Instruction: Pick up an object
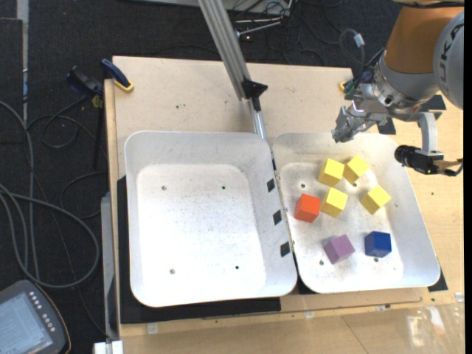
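So at this point I had the gripper parked over the far edge of the right bin, up high, nothing in it that I could see. From that overhead angle the tip was just a dark grey lump, so I honestly couldn't tell how the pincer stood, and I wasn't going to guess.

All the pickable stuff sat in that right bin: four yellow cubes, one at the back left, one just beside it, one in the middle and one off to the right. The orange cube was just beside that middle yellow one, maybe touching. The purple cube and blue cube sat nearer the front with more room around them. The left bin had nothing I could aim at.

My take: going straight down on the two back yellow cubes looked tempting since they were nearest, but they were crowded, and a finger could land on a neighbour. I reckoned the right-hand yellow or the blue was the safer bet, with the fingers lined up square to its flat sides before descending.
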